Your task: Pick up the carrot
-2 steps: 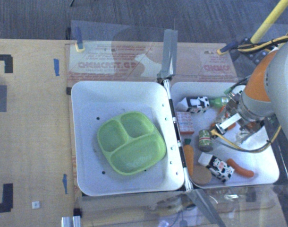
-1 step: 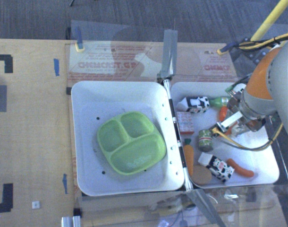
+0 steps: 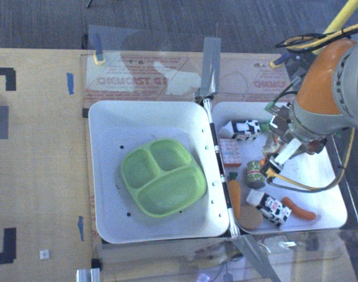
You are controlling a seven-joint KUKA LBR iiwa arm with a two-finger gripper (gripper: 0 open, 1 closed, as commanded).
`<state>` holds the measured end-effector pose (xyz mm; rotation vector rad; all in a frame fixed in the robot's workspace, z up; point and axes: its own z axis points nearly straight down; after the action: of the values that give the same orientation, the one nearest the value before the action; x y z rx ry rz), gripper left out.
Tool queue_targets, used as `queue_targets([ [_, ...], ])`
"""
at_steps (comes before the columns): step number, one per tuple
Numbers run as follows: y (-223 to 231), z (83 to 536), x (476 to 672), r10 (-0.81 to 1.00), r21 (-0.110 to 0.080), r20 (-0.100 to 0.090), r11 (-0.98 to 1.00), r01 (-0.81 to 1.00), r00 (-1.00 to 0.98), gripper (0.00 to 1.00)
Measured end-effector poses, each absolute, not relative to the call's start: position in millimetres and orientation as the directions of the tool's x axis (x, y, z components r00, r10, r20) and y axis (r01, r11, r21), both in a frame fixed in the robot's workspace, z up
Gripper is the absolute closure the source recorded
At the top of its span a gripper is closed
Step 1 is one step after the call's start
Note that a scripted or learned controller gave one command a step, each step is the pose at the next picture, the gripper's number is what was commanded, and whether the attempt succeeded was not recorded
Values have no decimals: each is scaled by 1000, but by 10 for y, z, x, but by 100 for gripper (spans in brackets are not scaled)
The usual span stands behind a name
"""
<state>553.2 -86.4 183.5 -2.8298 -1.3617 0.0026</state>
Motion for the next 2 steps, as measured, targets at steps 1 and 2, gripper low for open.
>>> queue_targets([
  [1, -450, 1830, 4933, 792, -4, -2, -610, 792, 610, 100],
  [2, -921, 1141, 4813, 868, 5, 2, -497, 868, 497, 100],
])
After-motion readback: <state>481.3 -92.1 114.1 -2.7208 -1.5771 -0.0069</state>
